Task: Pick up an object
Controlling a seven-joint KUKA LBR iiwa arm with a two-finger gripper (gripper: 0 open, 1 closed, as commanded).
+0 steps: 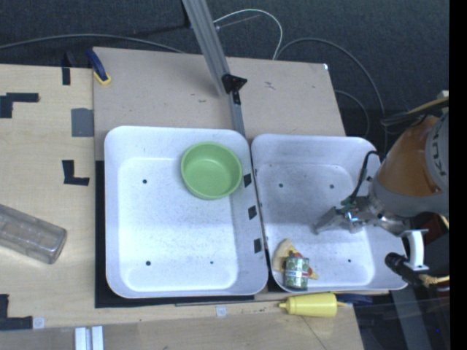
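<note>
**In the right bin: tool over bare floor, can in the corner**

In the right bin [365,148], the tool [321,226] sits low over bare white floor with nothing between its tips; whether it's wide or narrow I can't tell. Near it, in the front-left corner, a small green can [295,272] stands against a crumpled yellow-red wrapper [283,251]; its label is too blurry to read. Just outside the front wall lies a yellow bottle [314,305] on the tabletop [160,86]. A green bowl [211,170] sits in the left bin [117,195].

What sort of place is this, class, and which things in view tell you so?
Probably a robot test bench in a lab: a robot arm reaches over two white bins, cables trail behind, and tape marks dot the board.
</note>
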